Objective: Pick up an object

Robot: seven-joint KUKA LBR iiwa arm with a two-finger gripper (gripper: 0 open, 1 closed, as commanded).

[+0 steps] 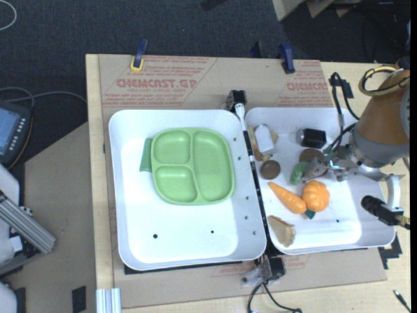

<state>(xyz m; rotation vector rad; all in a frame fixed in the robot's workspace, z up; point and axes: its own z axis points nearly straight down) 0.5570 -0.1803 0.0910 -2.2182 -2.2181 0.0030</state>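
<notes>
Grey arm segments reach in from the right side of the counter [195, 77], with the orange band [388, 106] showing above the wrist near the far right corner. The wrist bends down over the right bin [345, 237], and the gripper [324, 165] sits low in the middle of that bin, among the small things lying there. Whether the fingers are spread or pressed together cannot be told, because the metal parts blur into the clutter beneath them.

Just beside the gripper lie a green piece [298, 173] and a brown round thing [309, 155]. A toy pumpkin [315, 195] rests a little nearer the front edge, touching an orange carrot [287, 197] that points toward the bin's left wall. A brown disc [270, 169] lies near that wall, a white bottle-like thing [264, 137] toward the back left corner, and a black block [313, 136] toward the back. A tan wedge [282, 229] sits in the front left corner of the bin.

The left bin [130, 194] carries a pale green divided plate [192, 165] with three compartments, set toward its back half.

Red lettering on the brown board under the bins reads "CHEMCAST" on the far left part; the same red print repeats on the far right part but is partly covered. A yellow clamp [137, 62] and a blue clamp [286, 57] grip the far edge.
</notes>
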